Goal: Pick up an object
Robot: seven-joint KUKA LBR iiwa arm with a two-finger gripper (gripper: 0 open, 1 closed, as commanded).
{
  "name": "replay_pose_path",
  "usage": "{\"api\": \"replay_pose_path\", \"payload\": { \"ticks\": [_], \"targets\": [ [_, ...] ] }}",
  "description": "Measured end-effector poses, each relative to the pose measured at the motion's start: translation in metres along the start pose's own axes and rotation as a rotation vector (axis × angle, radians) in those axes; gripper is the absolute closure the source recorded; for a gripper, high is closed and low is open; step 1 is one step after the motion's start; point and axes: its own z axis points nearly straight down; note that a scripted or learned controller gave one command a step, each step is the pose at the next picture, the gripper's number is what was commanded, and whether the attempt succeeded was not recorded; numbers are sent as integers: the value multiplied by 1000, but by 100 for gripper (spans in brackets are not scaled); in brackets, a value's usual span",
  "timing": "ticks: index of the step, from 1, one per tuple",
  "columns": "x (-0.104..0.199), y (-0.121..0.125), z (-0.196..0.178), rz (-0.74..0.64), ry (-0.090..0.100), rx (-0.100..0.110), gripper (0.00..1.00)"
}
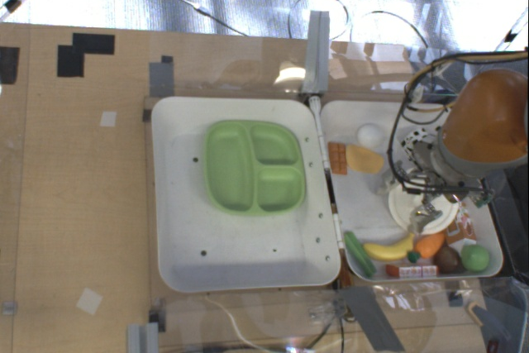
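Note:
The right bin (364,202) holds several small items. A white plate (407,211) lies in its middle. A yellow banana (388,249), a green cucumber (358,253), an orange carrot-like piece (430,244), a brown fruit (449,259) and a green round fruit (475,258) crowd the front edge. A tan piece (364,159), a brown wafer (337,158) and a white egg (369,133) lie further back. My gripper (426,215) hangs over the plate, below the orange wrist band (488,120).
The left bin (182,260) holds a green divided tray (253,166). A grey post (317,54) stands behind the wall between the bins. Black cables (405,136) loop by the wrist. Wooden bench surface (74,202) lies to the left.

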Motion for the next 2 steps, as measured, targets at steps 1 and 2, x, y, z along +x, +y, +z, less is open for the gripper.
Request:
{"api": "replay_pose_path", "payload": {
  "ticks": [1, 2],
  "targets": [
    [-70, -3, 0, 121, -4, 5, 0],
    [-61, -41, -142, 246, -4, 7, 0]
  ]
}}
